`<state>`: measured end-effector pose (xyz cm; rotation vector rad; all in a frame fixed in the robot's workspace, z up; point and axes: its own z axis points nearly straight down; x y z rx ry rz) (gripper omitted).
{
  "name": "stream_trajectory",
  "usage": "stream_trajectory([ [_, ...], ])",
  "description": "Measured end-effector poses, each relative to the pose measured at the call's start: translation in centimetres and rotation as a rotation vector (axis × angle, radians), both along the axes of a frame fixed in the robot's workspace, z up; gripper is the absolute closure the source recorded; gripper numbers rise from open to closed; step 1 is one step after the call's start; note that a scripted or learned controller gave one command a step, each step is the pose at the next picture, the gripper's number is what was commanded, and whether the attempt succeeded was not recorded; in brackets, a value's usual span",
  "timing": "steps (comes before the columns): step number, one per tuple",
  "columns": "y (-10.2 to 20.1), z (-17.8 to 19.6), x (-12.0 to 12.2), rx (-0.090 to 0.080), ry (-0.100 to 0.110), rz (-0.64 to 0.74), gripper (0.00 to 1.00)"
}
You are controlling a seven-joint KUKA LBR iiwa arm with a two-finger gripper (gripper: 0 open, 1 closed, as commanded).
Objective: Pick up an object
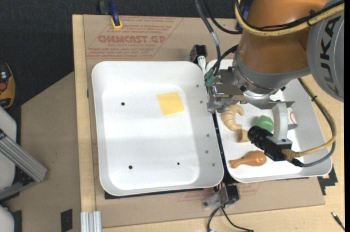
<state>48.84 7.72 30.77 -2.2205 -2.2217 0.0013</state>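
A white left bin (109, 132) is seen at the centre-left of the frame, with a flat yellow square (170, 103) lying in its upper middle. To its right, the right bin (314, 116) is largely covered by the grey and orange arm (276, 28). At the lower right, a tan croissant (234, 117), a green object (266, 122) and a drumstick-shaped brown piece (249, 159) are seen lying in that bin. The gripper is hidden beneath the wrist, so its state cannot be told.
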Motion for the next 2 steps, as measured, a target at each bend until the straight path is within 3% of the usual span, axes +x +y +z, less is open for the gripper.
stream_trajectory([
  [1, -6.4, -2.1, -1.0, -0.001, 0.004, -0.007, 1.00],
  [2, -6.0, -9.2, 0.0, 0.000, 0.008, -0.002, 1.00],
])
